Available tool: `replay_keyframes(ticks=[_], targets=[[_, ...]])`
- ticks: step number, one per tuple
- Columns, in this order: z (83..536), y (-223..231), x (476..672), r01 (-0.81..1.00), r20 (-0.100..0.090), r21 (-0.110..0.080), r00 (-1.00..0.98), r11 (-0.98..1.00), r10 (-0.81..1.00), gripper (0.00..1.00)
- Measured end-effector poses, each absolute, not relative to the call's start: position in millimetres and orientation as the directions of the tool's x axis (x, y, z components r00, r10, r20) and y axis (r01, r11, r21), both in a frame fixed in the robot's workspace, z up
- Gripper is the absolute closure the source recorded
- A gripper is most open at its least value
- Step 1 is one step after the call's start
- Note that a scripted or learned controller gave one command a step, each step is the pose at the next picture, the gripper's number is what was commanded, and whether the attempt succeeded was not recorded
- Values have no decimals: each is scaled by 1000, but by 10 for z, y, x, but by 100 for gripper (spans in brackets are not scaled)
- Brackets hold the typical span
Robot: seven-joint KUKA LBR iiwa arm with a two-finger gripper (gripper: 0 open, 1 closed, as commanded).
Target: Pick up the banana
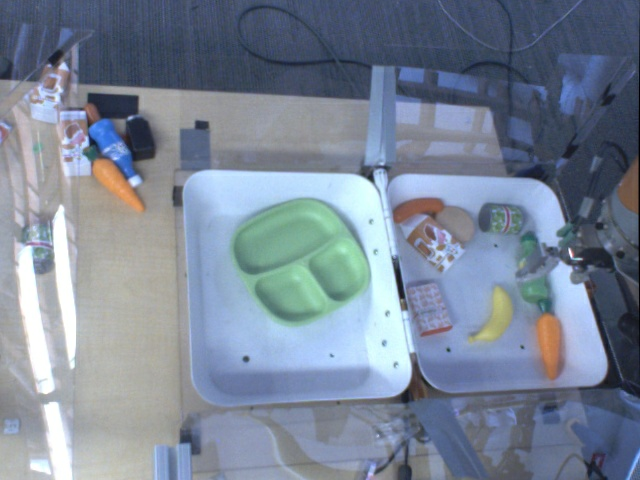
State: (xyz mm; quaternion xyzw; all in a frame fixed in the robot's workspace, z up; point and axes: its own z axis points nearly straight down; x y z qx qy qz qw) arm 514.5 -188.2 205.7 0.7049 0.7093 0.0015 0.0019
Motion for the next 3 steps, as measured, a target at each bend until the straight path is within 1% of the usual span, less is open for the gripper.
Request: replay_keyframes(ticks=[1,2,3], targets=[[894,-1613,5208,988,-4,12,-156,156,988,0],[1017,-1596,5236,987,-5,20,-157,158,988,100],[2112,-1208,5730,997,-1,7,-71,71,997,100]])
